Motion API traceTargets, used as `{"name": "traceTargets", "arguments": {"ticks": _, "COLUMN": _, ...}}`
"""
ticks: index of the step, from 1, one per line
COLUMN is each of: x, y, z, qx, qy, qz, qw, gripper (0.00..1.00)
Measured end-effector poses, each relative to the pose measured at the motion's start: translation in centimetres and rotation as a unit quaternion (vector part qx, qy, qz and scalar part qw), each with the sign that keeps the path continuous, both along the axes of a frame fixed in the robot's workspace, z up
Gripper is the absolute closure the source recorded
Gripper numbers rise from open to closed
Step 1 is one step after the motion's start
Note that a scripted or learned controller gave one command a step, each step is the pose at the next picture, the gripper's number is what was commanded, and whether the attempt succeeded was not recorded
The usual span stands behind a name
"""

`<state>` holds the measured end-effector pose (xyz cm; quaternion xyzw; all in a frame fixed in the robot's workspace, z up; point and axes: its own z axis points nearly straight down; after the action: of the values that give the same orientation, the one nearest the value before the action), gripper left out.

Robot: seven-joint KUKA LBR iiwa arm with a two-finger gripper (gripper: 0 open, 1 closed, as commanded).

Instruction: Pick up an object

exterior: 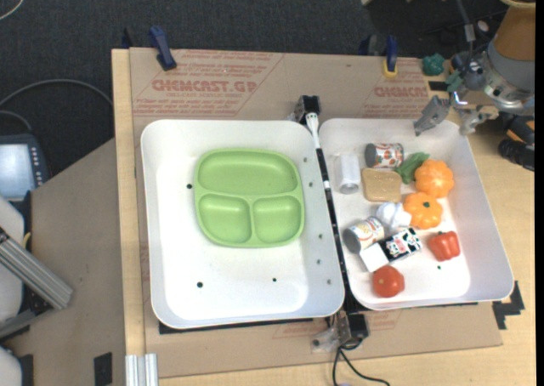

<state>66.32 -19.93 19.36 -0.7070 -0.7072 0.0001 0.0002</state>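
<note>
Claw (449,114) hangs spread and empty over the far edge of the right bin (489,240), approach just starting, so next it must drop onto the toy pile, perhaps the orange pumpkin (434,178).

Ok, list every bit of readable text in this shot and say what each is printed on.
"CHEMCAST G P": red print on the brown protective sheet behind the left bin.
Same red print repeats behind the right bin; too blurred to read.
Labels on the small cans and carton: too small.
</note>
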Motion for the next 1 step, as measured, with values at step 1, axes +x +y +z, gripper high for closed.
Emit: {"name": "traceTargets", "arguments": {"ticks": 1, "x": -4.88, "y": 0.81, "z": -11.34, "qx": 0.0016, "qy": 0.002, "qz": -0.002, "qw": 1.0, "gripper": 0.0}}
